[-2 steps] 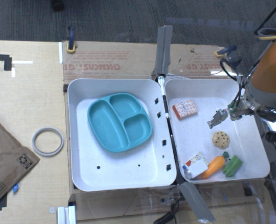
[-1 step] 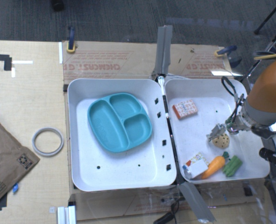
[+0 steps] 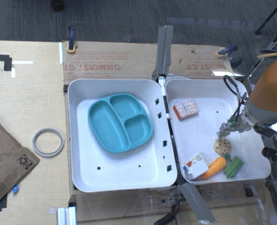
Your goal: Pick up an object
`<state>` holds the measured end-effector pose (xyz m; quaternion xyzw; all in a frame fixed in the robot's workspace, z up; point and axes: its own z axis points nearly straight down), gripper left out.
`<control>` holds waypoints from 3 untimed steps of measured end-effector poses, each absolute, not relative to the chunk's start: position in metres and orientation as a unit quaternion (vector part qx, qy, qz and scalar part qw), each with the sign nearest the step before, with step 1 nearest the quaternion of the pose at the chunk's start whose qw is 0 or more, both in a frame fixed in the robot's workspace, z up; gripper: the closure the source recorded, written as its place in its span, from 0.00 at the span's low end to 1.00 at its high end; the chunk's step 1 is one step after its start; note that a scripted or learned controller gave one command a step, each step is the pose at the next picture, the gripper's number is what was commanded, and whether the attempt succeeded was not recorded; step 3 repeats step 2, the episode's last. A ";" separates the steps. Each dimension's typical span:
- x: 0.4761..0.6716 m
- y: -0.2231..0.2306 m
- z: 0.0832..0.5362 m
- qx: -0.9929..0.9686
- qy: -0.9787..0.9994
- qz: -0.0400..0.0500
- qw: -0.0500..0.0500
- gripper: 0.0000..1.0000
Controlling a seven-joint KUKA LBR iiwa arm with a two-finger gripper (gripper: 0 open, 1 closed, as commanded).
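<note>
Jaws [image 3: 225, 129] blurred, perhaps just above the cookie [image 3: 222, 147].

The grey KUKA arm [image 3: 265, 108] is showing a broad, rounded orange band [image 3: 272, 84] above a paler grey wrist collar. A thin black cable [image 3: 233, 86] is looping out just above and beside the small metallic two-finger gripper [image 3: 224, 129] (its parts are looking silvery, with tiny greenish flecks, too small to make out). Darker grey housing is sitting behind the gripper.
</note>
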<state>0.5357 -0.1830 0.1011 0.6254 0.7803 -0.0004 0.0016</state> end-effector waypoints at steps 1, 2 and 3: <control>0.536 -0.183 0.101 0.625 0.780 0.000 0.001 0.00; 0.477 -0.155 0.091 0.658 0.753 -0.001 -0.001 0.00; 0.477 -0.155 0.091 0.658 0.753 -0.001 -0.001 0.00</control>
